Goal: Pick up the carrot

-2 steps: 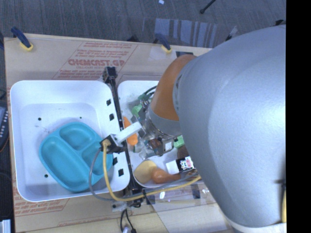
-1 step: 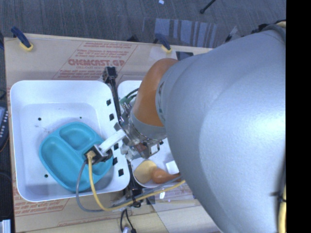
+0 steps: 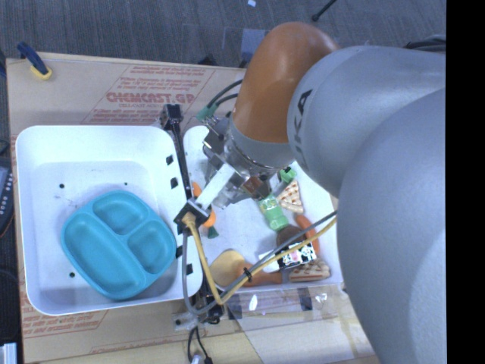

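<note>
The right bin point(image 3: 198, 139) holds a green bottle point(image 3: 273, 212), a waffle point(image 3: 290, 197), a wooden spoon point(image 3: 227, 267) and a cow-patterned toy point(image 3: 297, 255); the left bin point(image 3: 30, 165) carries a blue tray point(image 3: 117, 241). The carrot point(image 3: 203, 212), small and orange, lies at the right bin's left wall, right under the pincer point(image 3: 198, 207); whether the pincer is spread or pressed together I cannot tell.

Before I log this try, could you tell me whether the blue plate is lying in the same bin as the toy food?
No, the blue plate lies in the left bin, while the toy food lies in the right bin.
</note>
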Controlling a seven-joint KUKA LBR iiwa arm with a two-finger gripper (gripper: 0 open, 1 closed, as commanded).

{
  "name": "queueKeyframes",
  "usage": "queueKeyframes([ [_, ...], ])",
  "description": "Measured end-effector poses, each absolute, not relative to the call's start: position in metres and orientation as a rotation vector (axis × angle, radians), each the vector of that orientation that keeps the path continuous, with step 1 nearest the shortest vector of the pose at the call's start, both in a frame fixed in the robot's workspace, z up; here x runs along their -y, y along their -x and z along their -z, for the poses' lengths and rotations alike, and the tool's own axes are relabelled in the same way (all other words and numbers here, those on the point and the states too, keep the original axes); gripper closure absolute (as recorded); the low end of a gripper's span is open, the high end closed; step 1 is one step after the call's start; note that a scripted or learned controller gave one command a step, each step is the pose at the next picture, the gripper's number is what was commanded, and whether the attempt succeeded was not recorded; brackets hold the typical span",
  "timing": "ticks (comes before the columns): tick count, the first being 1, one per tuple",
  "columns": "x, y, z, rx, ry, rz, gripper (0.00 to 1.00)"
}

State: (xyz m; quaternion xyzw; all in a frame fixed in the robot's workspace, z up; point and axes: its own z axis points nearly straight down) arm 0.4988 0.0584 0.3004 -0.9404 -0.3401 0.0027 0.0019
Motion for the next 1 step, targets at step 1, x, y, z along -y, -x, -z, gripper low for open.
queueKeyframes([
  [1,-0.0603,-0.4983,-0.3090,1.081,2.938,-0.022,1.00],
])
